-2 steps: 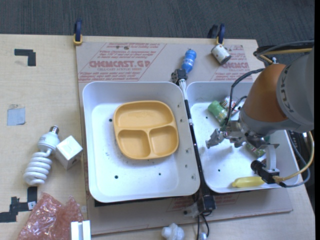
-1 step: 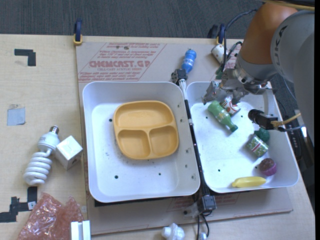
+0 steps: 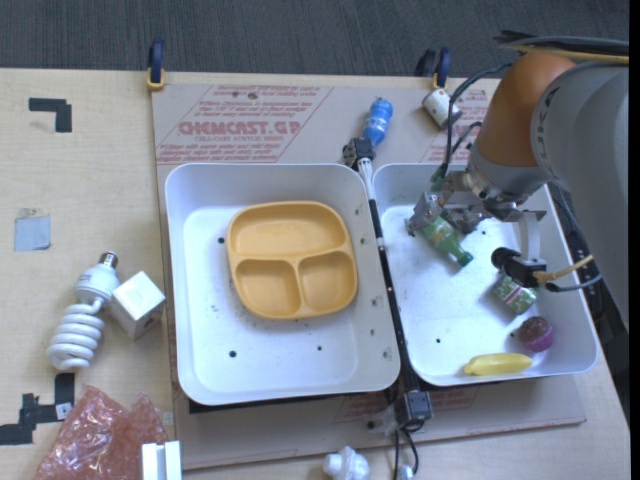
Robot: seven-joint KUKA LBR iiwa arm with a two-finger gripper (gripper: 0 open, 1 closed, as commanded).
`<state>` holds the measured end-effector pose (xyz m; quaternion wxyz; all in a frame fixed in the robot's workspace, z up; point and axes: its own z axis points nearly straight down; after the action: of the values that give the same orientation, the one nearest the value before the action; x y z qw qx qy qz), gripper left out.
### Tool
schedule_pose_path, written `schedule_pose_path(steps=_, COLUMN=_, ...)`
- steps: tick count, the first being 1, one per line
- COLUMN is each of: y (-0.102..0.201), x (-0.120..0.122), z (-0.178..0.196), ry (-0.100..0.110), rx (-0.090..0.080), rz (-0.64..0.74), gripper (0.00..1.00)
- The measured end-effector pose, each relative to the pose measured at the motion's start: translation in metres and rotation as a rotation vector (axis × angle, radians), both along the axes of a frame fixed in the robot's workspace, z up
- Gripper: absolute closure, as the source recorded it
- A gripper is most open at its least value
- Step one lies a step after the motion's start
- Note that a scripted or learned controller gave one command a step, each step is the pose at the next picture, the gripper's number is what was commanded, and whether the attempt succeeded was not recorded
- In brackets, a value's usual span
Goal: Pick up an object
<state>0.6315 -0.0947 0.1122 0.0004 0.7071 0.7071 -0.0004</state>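
My gripper (image 3: 432, 211) hangs low over the upper left part of the right bin (image 3: 420, 353), reaching in from the right. Directly under and beside it lies a green bottle-like object (image 3: 448, 242), tilted, its upper end at the gripper. Whether the object is held cannot be seen. Further right in the same bin lie a small green can (image 3: 513, 294), a purple round object (image 3: 538, 334) and a yellow banana (image 3: 497, 364) along the near wall.
The left bin (image 3: 200, 358) holds a yellow divided plate (image 3: 292, 258). Outside the bins, a blue-capped object (image 3: 378, 121) lies on the board behind. A spiral light bulb (image 3: 80, 320), a white cube (image 3: 138, 301) and a pink crinkled bag (image 3: 95, 433) lie at left.
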Motion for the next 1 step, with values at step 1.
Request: schedule_pose_path(steps=1, y=-0.0004, x=0.0016, z=0.0117, ry=-0.005, rx=-0.002, rz=0.003, gripper=1.0)
